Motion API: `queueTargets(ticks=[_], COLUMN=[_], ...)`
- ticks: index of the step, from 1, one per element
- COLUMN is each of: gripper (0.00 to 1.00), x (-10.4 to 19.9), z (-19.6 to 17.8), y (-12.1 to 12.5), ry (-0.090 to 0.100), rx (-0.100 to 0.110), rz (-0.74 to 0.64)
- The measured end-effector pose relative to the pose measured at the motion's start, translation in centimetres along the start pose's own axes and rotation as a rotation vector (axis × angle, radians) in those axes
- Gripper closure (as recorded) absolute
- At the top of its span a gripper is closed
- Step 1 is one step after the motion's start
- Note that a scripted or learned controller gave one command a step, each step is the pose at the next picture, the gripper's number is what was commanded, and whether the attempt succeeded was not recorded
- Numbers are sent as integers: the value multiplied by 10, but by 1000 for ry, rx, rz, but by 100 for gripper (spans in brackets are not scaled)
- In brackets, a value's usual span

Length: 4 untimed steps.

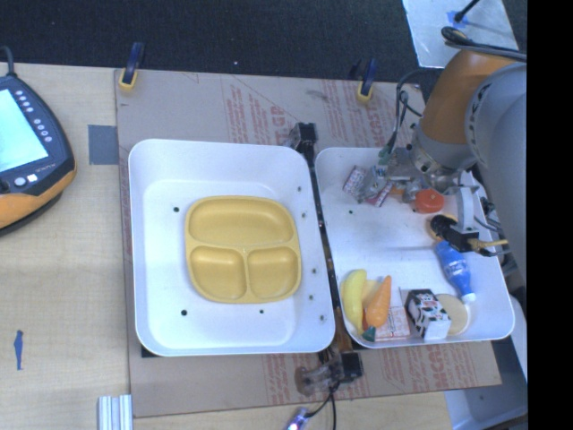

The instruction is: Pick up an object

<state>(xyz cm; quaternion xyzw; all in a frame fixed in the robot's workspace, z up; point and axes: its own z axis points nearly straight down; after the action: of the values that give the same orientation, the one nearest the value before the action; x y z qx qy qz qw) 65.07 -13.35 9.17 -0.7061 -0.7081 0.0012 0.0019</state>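
Observation:
The right bin (394, 240) holds several small objects. My gripper (387, 179) is low over the bin's far end, reaching in from the right. Directly at its tip lies a small grey and red patterned packet (362, 184). A red-orange round piece (428, 201) sits just right of the gripper, under the wrist. A blue bottle (457, 272) lies along the right wall. At the near end are a banana (354, 298), a carrot (379, 303), a black and white box (427, 314) and a pale round piece (457, 317).
The left bin (161, 240) holds a yellow divided tray (242, 247). A teach pendant (27, 155) lies on the bench at far left. Clamps (131, 66) hold the cardboard base. The middle of the right bin floor (389, 236) is bare.

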Motion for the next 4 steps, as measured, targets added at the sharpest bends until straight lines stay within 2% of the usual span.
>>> queueTargets(ticks=[1, 3, 4], gripper=[0, 0, 0], x=[17, 32, 14], z=[1, 1, 1], y=[4, 4, 5], ry=[0, 1, 0], rx=[5, 6, 2], rz=[2, 1, 2])
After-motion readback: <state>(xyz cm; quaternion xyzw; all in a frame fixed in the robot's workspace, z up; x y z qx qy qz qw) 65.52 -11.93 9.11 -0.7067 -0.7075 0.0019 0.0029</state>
